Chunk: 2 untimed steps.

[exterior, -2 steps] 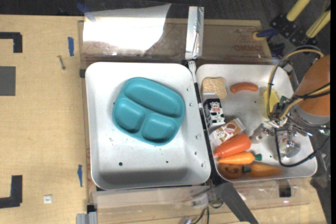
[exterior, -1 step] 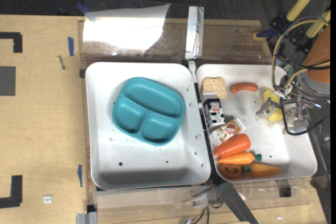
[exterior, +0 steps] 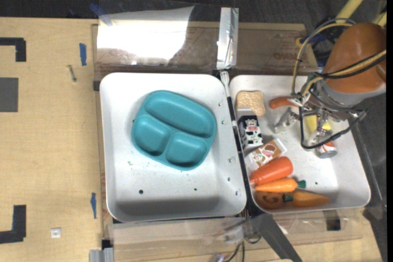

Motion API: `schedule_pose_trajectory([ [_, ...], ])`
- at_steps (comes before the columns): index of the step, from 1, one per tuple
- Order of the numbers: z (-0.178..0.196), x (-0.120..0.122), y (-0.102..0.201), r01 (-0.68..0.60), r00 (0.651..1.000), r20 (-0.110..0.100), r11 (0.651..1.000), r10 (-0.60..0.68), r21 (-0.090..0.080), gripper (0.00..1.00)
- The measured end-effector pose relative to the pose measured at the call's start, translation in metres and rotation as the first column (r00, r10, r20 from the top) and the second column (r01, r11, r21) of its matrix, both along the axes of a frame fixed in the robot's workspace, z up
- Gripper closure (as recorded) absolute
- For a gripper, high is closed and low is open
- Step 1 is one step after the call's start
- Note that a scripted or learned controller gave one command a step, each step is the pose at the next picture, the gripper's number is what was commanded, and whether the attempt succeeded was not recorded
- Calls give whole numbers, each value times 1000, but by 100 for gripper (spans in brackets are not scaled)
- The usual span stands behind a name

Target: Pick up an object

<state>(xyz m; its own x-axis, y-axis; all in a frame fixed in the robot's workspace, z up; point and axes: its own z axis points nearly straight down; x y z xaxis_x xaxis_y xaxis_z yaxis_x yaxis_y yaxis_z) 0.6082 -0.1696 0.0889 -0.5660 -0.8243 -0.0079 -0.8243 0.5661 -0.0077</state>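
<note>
- Nearest the onlooker, along the right bin's [exterior: 362, 190] front wall, a carrot [exterior: 272, 170] lies long axis left to right, a pumpkin-faced toy [exterior: 276, 186] touching it below.
- Behind them, against the divider, sit a picture card [exterior: 265, 153], a small cow-print box [exterior: 250, 130] and a tan block [exterior: 250, 101].
- Deeper in, the gripper [exterior: 319, 126] hangs low over the bin's rear right part; cables mask the fingers, so I cannot tell their spread or any hold.
- An orange sausage-shaped piece [exterior: 284, 101] lies just left of it, pointing toward the wrist; bare floor opens to the front right.
- The left bin [exterior: 116, 181] holds a teal divided tray [exterior: 174, 127].
</note>
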Motion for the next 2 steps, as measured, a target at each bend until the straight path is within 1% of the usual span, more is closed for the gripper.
schedule_pose_trajectory([
  [1, 20, -17, -35, 195, 981, -1, 980, -195, 23, 0],
  [2, -1, -2, -33, 170, 985, -12, 985, -169, 24, 0],
])
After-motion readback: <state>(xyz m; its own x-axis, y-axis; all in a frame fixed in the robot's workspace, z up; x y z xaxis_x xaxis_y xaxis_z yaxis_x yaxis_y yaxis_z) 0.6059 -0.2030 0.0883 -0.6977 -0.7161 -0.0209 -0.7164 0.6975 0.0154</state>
